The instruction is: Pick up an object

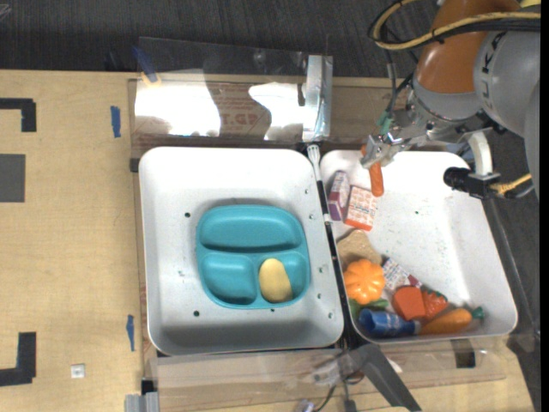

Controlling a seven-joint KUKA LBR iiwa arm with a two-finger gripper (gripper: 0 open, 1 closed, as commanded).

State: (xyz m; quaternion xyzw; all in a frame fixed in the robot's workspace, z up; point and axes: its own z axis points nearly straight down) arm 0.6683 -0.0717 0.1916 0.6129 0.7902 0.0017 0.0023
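- Bright, even overhead light; soft shadows inside both bins.
- Strong glare on the clear plastic sheet (227, 101) behind the left bin (163, 230).
- Slightly soft, grainy focus throughout.

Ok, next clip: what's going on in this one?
A grey KUKA arm reaches in from the right, with its gripper over the far left corner of the right bin. A small orange piece hangs just below the fingertips; whether it is actually gripped is hard to tell. Most items sit piled at that bin's near edge: an orange pumpkin, a blue bottle, a carrot. The left bin holds a teal divided tray with a yellow potato-like piece.
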